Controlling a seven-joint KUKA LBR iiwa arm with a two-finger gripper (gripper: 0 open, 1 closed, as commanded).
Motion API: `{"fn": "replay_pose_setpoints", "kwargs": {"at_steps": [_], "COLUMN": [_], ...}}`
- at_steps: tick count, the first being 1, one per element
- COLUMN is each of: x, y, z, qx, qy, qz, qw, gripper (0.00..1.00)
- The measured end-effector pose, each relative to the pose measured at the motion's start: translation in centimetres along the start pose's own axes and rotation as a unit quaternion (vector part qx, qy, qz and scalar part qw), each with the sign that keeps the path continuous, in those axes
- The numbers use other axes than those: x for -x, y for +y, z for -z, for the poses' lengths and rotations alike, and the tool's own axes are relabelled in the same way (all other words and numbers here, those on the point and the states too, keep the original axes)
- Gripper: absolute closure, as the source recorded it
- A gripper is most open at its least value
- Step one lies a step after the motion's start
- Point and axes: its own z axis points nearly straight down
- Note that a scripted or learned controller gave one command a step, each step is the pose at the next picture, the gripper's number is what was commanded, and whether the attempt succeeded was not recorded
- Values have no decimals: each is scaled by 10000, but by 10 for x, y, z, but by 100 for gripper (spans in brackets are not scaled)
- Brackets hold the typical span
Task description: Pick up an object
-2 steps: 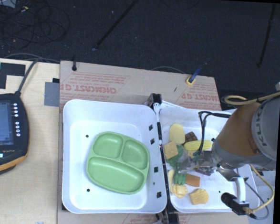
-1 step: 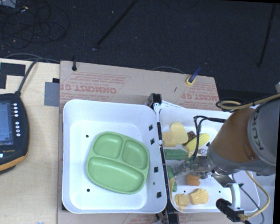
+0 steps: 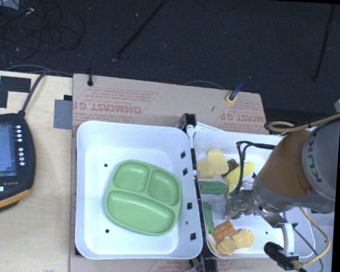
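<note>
Two-finger gripper (image 3: 233, 209), finger state indeterminate, lowered into the right white bin (image 3: 308, 241) among crowded yellow and green plastic toy foods (image 3: 221, 172); risk: clutter could deflect it, spoiling any grasp.

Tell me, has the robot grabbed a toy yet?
Not yet, as far as the view shows. Done: the arm has reached into the right bin, and its gripper is low over the pile of toy food. In hand: nothing can be seen held. Left: gripping one piece and lifting it. The green divided plate sits in the left bin.
</note>
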Motion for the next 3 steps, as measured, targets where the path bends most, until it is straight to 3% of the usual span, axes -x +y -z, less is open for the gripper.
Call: {"fn": "replay_pose_setpoints", "kwargs": {"at_steps": [1, 2, 3], "x": [0, 32, 31], "y": [0, 69, 67], "z": [0, -12, -1], "qx": [-2, 22, 5], "qy": [0, -12, 8], "qz": [-3, 42, 49], "qw": [10000, 10000, 10000], "gripper": [0, 0, 100]}}
